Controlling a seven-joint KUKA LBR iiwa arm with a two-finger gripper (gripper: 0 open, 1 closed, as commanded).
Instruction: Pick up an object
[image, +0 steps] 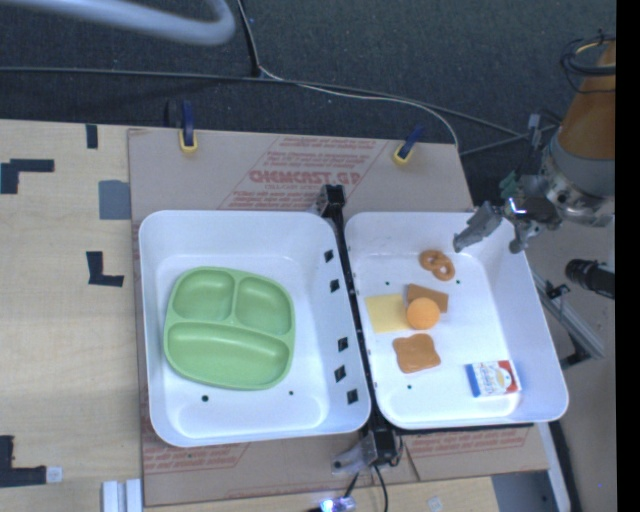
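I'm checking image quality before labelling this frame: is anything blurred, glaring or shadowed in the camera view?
In the camera view, a pale grey smeared shape along the top edge is out of focus; the two-finger gripper is slightly soft. The white right-hand bin looks bright but not blown out. Shadows are soft and short, as under the round orange ball; the green divided plate is evenly lit.

Arm (590, 120): orange band above pale grey wrist ring, dark cables looping over top. Gripper (497, 232): metal-grey, two slim dark fingers (474, 232), small blue and red glints among wiring near its base.
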